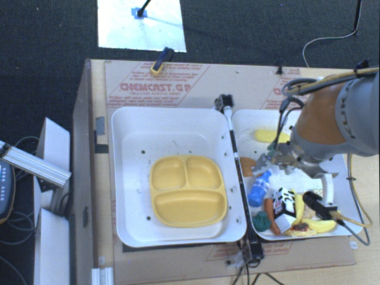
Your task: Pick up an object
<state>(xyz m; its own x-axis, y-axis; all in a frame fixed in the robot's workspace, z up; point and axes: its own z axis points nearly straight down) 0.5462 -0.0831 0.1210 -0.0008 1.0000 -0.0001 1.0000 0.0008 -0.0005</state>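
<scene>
Gripper (pixel 268 161): lowered into right bin (pixel 341 233) above blue bottle (pixel 259 189); finger state cannot be told. No object is seen lifted; pick judged outstanding.

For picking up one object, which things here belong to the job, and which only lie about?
Job: blue plastic bottle, orange carrot, yellow banana, right white bin, gripper.

Lying about: yellow divided plate, left white bin, yellow-tipped clamp.
</scene>
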